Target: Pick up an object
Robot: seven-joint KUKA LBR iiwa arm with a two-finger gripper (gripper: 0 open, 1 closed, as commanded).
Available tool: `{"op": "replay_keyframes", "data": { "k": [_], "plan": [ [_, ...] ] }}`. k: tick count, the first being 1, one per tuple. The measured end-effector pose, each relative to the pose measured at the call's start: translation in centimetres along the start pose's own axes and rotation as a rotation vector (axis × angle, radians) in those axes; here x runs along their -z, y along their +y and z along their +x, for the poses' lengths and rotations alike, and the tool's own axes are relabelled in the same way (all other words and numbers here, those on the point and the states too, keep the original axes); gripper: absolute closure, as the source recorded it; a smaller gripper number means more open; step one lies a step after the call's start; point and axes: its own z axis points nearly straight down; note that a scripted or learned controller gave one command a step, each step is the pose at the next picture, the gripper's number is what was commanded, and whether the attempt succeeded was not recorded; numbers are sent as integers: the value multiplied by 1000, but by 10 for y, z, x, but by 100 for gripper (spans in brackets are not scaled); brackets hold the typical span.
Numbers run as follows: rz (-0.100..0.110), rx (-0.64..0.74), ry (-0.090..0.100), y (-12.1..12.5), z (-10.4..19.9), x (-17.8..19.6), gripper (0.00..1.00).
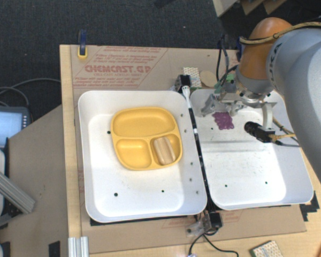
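We see the arm reaching in from the right w/ the gripper low over the right bin's back end; a purple object lies on the bin floor just below it, not btwn the fingers; can't tell the claw's state; a yellow divided plate sits in the left bin, a tan block in its lower-right compartment.

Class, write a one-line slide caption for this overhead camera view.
Claw hovering over a purple object in the right bin; yellow divided tray in the left bin.
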Motion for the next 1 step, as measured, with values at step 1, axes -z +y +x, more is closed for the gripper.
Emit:
{"op": "replay_keyframes", "data": {
  "k": [1],
  "plan": [
    [4,-12,-3,-58,-45,0,0]
  ]
}}
